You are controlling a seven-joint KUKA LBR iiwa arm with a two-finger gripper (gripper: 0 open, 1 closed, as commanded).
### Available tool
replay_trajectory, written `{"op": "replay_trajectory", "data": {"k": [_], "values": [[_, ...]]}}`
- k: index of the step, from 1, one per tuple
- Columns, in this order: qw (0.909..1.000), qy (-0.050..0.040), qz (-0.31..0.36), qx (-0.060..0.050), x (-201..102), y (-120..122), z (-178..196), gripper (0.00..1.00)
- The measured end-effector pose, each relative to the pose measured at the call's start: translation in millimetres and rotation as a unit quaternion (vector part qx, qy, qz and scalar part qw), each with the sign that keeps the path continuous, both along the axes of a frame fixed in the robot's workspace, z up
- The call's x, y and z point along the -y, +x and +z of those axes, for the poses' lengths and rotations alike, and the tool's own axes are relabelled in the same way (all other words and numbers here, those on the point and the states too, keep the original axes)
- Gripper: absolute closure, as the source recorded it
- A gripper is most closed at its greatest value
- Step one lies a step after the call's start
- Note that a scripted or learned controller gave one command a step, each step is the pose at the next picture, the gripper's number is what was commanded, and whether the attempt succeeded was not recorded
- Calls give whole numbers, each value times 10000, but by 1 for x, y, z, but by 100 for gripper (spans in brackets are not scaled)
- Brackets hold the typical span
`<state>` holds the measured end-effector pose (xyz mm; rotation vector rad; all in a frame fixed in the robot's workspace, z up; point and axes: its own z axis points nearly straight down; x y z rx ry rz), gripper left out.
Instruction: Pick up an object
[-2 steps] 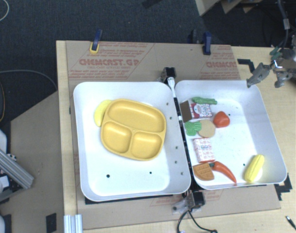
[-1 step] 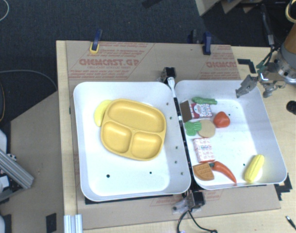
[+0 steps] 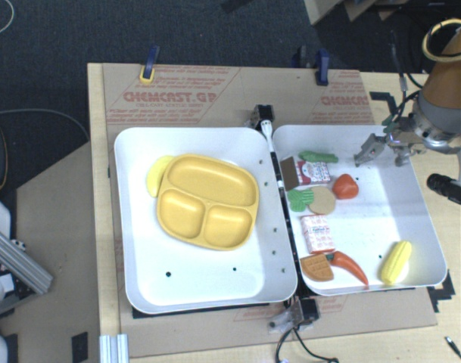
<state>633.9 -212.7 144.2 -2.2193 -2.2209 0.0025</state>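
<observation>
Camera view: both bins from above.
Board lettering: "CHEMCAST GP" in red on board [image 3: 177, 93] behind bins.
Gripper [image 3: 383, 148]: above right bin [image 3: 412, 203] rear edge; fingers spread, nothing between.
Right bin contents: tomato [image 3: 346, 187], corn [image 3: 396, 262], carrot [image 3: 349, 264], red-and-white packet [image 3: 318, 234], print illegible.
Left bin [image 3: 139, 263]: yellow divided tray [image 3: 206, 201].

Cardboard-covered bench [image 3: 215, 89], left white bin [image 3: 139, 225], right white bin [image 3: 404, 210] side by side

Dark carpet floor [image 3: 79, 21] around a paper-covered bench [image 3: 230, 97], clamps [image 3: 147, 66] at its back edge.
</observation>
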Motion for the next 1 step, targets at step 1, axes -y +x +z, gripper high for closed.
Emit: {"op": "replay_trajectory", "data": {"k": [1], "values": [[10000,3,4,-2,-1,0,-52,0]]}}
